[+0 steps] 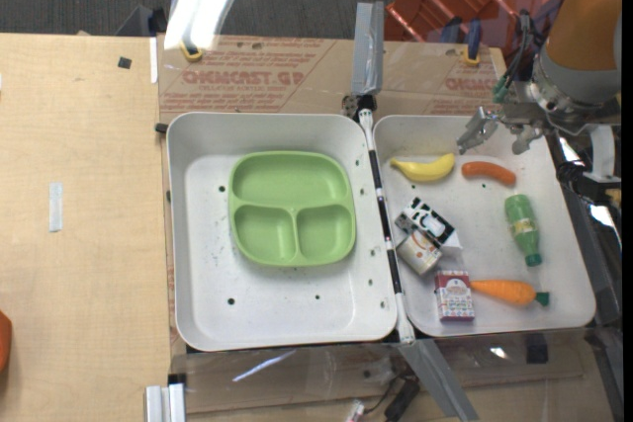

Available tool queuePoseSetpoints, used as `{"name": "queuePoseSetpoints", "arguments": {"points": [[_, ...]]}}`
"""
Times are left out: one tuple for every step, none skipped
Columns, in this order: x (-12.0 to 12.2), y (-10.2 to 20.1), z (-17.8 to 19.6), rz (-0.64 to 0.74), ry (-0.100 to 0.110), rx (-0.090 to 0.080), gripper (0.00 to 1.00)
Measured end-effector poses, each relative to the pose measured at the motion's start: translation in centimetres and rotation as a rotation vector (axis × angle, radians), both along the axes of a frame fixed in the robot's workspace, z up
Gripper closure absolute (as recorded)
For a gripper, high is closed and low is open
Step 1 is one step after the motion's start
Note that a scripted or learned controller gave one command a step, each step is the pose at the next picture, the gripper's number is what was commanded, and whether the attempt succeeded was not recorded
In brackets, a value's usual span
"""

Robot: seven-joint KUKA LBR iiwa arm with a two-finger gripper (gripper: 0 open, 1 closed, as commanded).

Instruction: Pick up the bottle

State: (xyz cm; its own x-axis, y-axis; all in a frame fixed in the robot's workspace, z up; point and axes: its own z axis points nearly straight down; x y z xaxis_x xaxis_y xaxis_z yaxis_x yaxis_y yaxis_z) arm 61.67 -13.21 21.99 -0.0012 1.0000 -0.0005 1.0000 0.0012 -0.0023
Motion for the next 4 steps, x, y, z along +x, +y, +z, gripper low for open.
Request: {"name": "queuePoseSetpoints", "arguments": {"points": [[-2.2,-6.5,-9.9,0.007,-0.001,0.000,0.00],[-6.8,-7.8,-12.8,0.056,0.000,0.006,0.00],[-6.8,-8.0,-11.9,0.051,-0.002,0.002,1.00],[-6.2,-2.0,-1.7,0.065,-0.002,0.000,1.00]]}}
